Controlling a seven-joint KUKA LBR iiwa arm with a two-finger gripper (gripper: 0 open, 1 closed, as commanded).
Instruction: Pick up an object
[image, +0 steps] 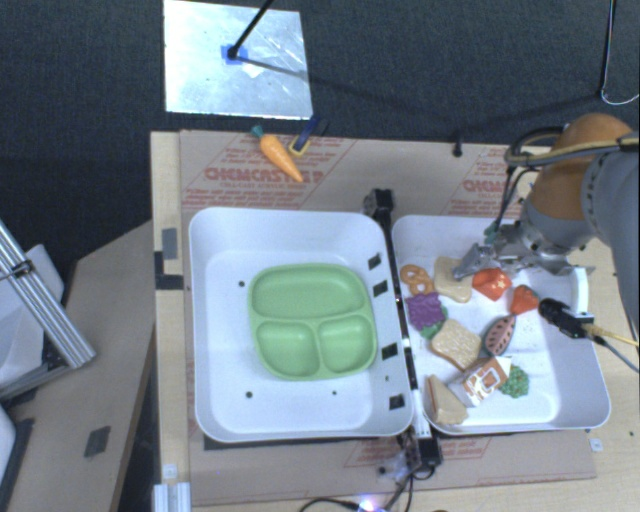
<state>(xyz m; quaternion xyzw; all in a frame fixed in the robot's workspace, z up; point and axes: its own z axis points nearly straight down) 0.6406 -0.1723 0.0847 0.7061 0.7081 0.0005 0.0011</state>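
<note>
1. Left bin (220, 330): white and shallow, on the worktop (420, 170). A green plate (308, 322) with three sections lies in its middle.
2. Carrot (280, 157): on the worktop behind the left bin, well apart from the other toy foods.
3. Right bin (570, 395): touches the left bin along a shared edge and holds a crowd of toy foods. Near that edge, from back to front, lie a pretzel (413, 277), purple grapes (426, 312), a toast slice (456, 343) and a pale wedge (445, 402).
4. Pale biscuit (452, 287): just right of the pretzel, at the back of the crowd.
5. Tool (478, 264): low over the back of the right bin, above the gap between the pale biscuit and the red tomato (490, 285). Whether it is open, closed or gripping anything cannot be told.
6. Red-orange piece (523, 298): just right of the red tomato.
7. Front group: a brown oval piece (499, 335), a small carton (484, 380) and green broccoli (516, 382), close together beside the toast slice.
8. Arm (600, 190): grey with an orange band, reaching in from the right.
</note>
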